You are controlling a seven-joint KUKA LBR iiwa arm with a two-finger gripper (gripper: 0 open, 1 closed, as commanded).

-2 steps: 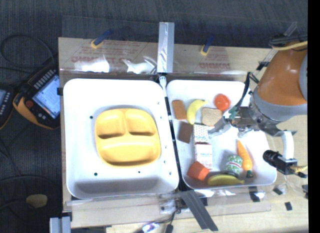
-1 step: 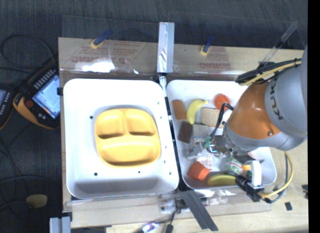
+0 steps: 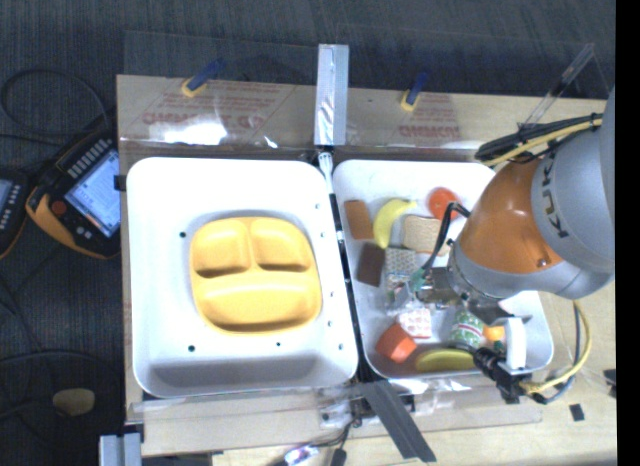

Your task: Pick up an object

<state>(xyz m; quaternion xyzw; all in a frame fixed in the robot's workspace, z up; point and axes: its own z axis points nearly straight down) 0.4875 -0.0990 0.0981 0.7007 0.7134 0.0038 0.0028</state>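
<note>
The grey arm with the orange band (image 3: 515, 229) is seen reaching into the right-hand shallow white bin (image 3: 540, 349), and its two-finger gripper (image 3: 432, 289) is lowered among the clutter in the middle of that bin. Whether the jaws stand open or closed cannot be told, since they are hidden under the wrist and mixed with the objects.

Several things are crowded round the gripper. A dark brown block (image 3: 370, 265) lies just beside it toward the bin divider, with a lighter brown block (image 3: 357, 220) further up that side. A yellow banana-shaped toy (image 3: 392, 218) and a round orange-red ball (image 3: 441, 199) lie beyond it at the far end of the bin. A red rounded object (image 3: 396, 345) and a long yellow piece (image 3: 445, 359) lie on the near side. A green-and-white can (image 3: 466, 331) is just beside the wrist.

In the left-hand white bin (image 3: 160, 254), well apart from the gripper, a yellow three-compartment plastic tray (image 3: 255, 272) is lying flat.
</note>
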